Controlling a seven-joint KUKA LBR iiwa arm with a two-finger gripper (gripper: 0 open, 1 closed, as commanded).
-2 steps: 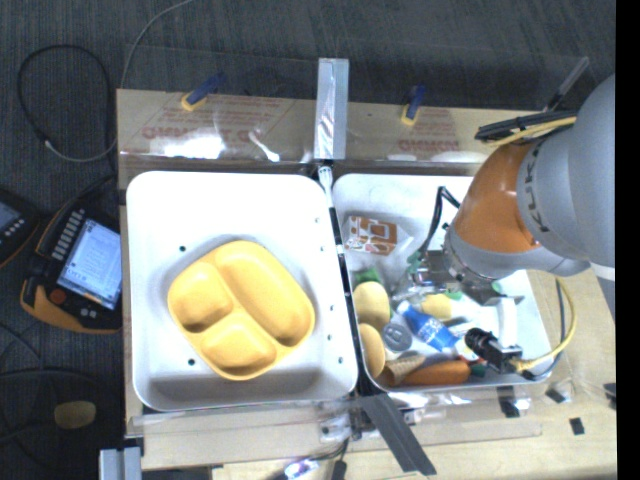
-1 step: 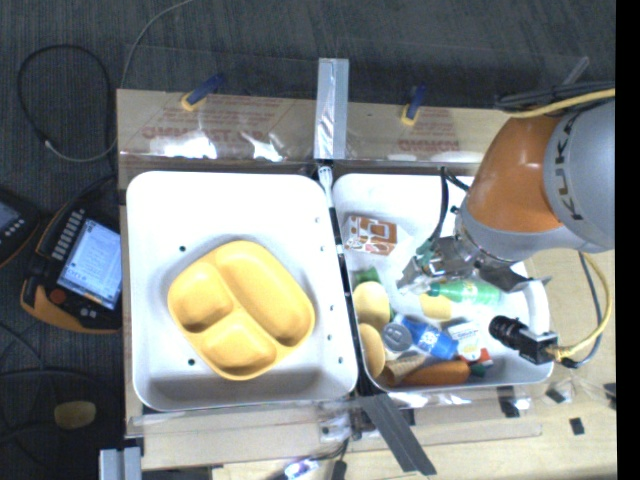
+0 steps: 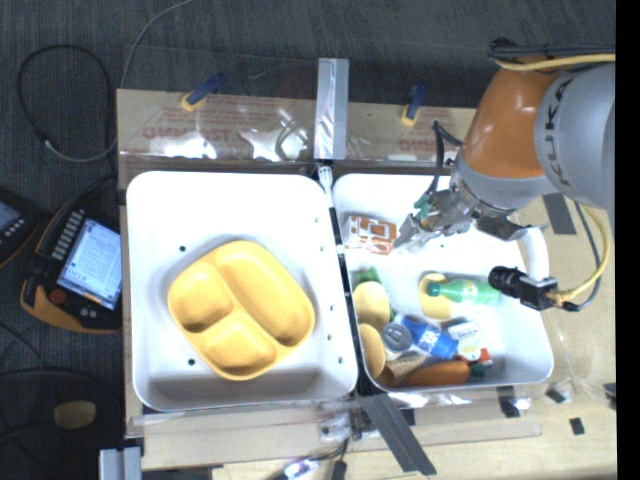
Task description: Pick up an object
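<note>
Yellow divided tray (image 3: 240, 306) in left bin (image 3: 150, 208), right bin (image 3: 535, 363) w/ small carton (image 3: 369, 232) at top left, green bottle (image 3: 462, 291), blue bottle (image 3: 432, 338), end effector (image 3: 420, 224) above right bin just beside carton, grip state can't tell.

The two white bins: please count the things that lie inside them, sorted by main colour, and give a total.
Yellow: 4, the divided tray in the left bin, two rounded fruit-like pieces, one small piece
Green: 1, bottle
Blue: 1, bottle
Orange and white: 1, packet
Orange-brown: 1, long piece
Total: 8; small bits in the right bin are too unclear to count.
</note>
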